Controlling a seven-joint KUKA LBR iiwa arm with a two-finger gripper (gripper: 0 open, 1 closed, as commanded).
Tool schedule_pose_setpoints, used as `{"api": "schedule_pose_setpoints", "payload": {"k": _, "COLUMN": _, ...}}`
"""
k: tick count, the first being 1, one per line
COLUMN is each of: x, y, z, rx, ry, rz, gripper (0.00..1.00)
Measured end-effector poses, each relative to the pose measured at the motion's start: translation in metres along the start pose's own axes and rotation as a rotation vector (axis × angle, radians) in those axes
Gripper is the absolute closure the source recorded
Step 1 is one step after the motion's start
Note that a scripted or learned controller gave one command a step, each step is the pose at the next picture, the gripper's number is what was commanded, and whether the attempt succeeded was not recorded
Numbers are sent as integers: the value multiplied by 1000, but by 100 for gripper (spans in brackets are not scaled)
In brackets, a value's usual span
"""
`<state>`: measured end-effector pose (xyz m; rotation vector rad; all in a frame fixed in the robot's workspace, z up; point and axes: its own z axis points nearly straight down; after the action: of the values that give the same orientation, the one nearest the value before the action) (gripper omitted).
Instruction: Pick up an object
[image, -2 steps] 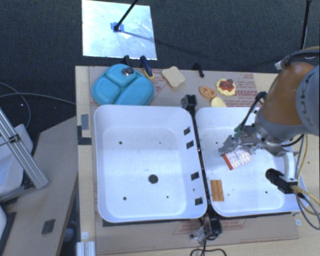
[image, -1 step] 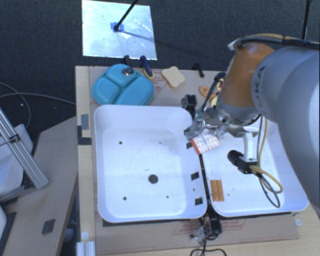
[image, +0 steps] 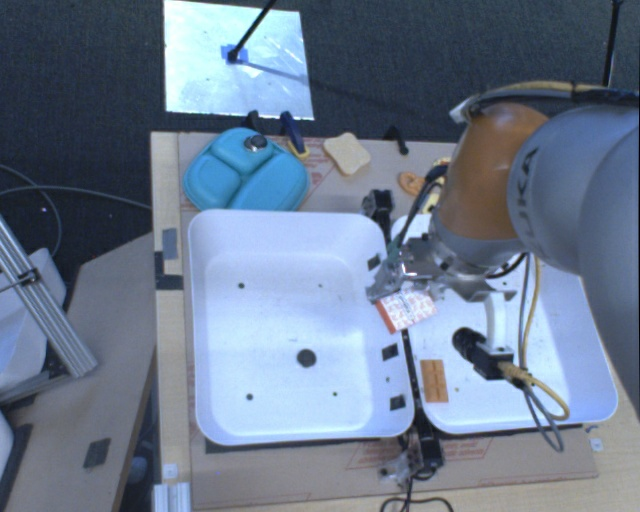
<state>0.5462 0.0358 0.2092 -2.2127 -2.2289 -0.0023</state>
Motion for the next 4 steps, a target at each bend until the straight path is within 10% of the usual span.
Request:
{"api": "schedule_pose_setpoints", "payload": {"k": 1, "x": 19, "y": -11, "z": -7, "rx": -1, "ry": 0, "rz": 0, "gripper": 100}}
{"api": "schedule_pose_setpoints", "payload": {"k": 2, "x": 54, "y": 10, "z": -206, "rx": -22, "ry": 3, "rz": -2, "gripper": 100}}
{"api": "schedule_pose_setpoints", "payload": {"k": 3, "x": 104, "y": -6, "z": -140, "rx": 2, "ry": -1, "rz": 0, "gripper": 100}}
{"api": "schedule_pose_setpoints", "payload": {"k": 4, "x": 85, "y": -29, "z": -273, "rx": -16, "ry": 3, "rz": 3, "gripper": 100}}
